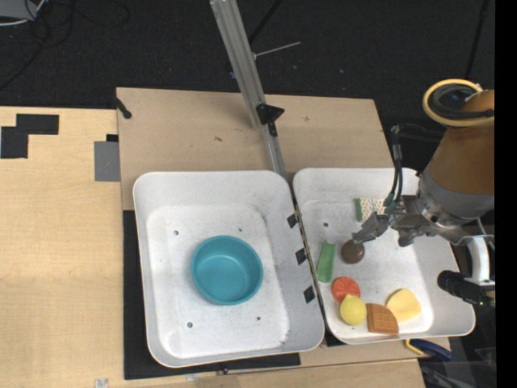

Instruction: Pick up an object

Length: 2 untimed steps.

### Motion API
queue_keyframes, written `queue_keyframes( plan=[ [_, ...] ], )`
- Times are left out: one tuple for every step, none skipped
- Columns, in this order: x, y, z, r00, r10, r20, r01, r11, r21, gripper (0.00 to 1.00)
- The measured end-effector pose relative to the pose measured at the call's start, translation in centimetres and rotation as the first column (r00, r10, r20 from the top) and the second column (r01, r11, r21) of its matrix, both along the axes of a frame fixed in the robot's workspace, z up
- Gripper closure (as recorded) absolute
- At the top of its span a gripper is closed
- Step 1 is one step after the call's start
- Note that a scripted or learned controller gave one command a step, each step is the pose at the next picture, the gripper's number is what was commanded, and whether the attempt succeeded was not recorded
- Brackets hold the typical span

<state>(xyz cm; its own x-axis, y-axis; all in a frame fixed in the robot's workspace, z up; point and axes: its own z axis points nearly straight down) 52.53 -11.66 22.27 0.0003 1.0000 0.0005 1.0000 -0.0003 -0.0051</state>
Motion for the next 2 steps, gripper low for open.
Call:
queue_keyframes(
  plan=[
    [0.6, -0.6, -5.6, 1.0, 0.0, 0.0, 0.0, 1.0, 0.0, 0.0],
    [0.6, -1.2, -10.1, 1.0, 0.0, 0.001, 0.0, 1.0, 0.0, 0.0]
  ],
)
